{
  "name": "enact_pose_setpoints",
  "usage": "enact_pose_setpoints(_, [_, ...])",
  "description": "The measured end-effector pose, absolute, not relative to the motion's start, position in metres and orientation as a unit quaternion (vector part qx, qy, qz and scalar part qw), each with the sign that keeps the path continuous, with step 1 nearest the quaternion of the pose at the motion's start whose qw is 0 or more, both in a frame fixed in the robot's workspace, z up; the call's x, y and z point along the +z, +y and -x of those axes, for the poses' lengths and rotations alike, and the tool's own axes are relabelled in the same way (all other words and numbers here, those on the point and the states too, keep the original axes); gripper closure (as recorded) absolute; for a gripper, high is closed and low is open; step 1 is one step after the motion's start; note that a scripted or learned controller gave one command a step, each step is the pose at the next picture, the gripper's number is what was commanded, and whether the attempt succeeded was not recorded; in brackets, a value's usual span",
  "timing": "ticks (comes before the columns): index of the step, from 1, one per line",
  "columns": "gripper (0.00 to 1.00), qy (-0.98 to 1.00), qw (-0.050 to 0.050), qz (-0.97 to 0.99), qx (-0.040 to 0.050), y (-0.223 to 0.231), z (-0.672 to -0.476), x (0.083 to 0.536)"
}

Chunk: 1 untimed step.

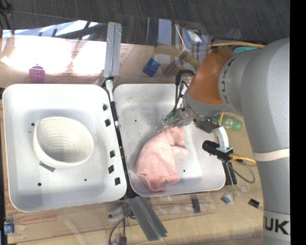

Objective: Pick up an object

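White right bin [143, 93] holds a crumpled pink cloth [160, 158] — fingers [174, 118] at its top edge, grip unclear.

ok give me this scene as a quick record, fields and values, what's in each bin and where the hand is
left bin: a white bowl, upright
right bin: a pink cloth, crumpled, lying toward the near side
hand: low in the right bin, at the cloth's upper edge
grip: cannot tell
arm: reaches in from the right
behind the bins: a small purple thing, a blue block
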State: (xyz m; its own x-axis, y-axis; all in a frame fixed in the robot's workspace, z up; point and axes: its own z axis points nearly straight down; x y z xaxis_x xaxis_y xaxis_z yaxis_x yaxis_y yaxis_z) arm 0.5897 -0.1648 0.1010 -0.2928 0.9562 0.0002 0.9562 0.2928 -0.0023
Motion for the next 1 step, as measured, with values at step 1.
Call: enact_pose_setpoints(1, [0.0,-0.804,0.001,0.594,0.0009,-0.1647,-0.5897,0.1011])
